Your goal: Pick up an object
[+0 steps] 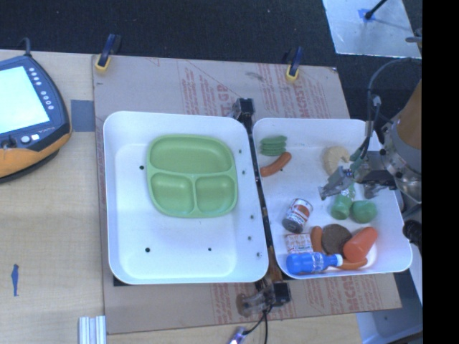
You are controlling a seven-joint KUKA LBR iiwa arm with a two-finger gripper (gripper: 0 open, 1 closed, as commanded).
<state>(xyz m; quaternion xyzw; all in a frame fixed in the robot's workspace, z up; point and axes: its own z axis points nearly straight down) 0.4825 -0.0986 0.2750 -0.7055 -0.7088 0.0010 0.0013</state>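
From my seat the hand hangs low over the right bin, and I honestly can't tell how it's set or whether anything is in it. Nothing looks lifted, so I'd call the pick not yet done. Just beside it sit two green lumps, with a pale round thing above. Further out: a small can, a brown disc, a blue bottle. The left bin carries a green divided plate.
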